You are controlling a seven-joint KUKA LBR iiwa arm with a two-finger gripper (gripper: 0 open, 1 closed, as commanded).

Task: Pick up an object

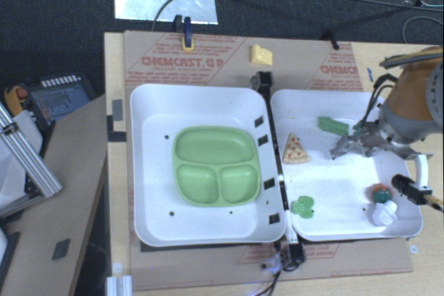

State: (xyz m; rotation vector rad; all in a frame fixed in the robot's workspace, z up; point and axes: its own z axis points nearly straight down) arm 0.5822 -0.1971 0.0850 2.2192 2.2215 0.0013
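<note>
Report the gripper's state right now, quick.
Gripper: low in the right bin, beside the green object; open or shut cannot be told, and nothing is visibly held.

Single fixed camera, mounted above the bench and looking down at a slant, so the two shallow white plastic bins, left [149,170] and right [347,211], sit side by side mid-frame with their far rims toward the top. Stand-off is moderate: both bins fit whole, with the brown cardboard sheet [208,52] under them and dark carpet [55,3] beyond also in frame. The grey arm with orange band [413,104] enters from the right edge.
</note>
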